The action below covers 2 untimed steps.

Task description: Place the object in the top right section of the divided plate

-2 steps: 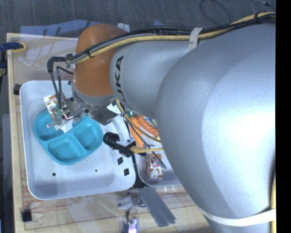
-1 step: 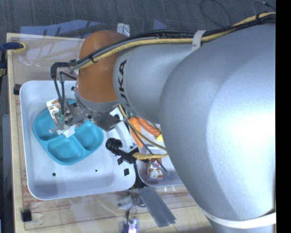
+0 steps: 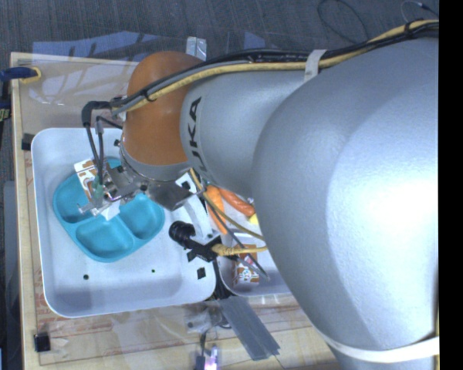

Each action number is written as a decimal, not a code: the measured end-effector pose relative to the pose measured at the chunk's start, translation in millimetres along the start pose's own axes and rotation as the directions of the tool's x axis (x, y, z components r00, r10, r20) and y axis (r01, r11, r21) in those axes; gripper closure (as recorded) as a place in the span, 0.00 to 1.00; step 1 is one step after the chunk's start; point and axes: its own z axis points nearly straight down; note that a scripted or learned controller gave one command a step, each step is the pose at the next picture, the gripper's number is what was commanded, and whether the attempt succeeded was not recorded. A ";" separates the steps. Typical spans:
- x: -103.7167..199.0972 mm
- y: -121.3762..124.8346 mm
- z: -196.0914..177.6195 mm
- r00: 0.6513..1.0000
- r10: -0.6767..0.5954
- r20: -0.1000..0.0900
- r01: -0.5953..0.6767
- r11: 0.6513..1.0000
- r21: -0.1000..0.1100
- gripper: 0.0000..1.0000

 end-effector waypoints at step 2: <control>-7.0 5.5 -2.7 0.999 0.038 0.001 -0.038 0.999 -0.004 0.00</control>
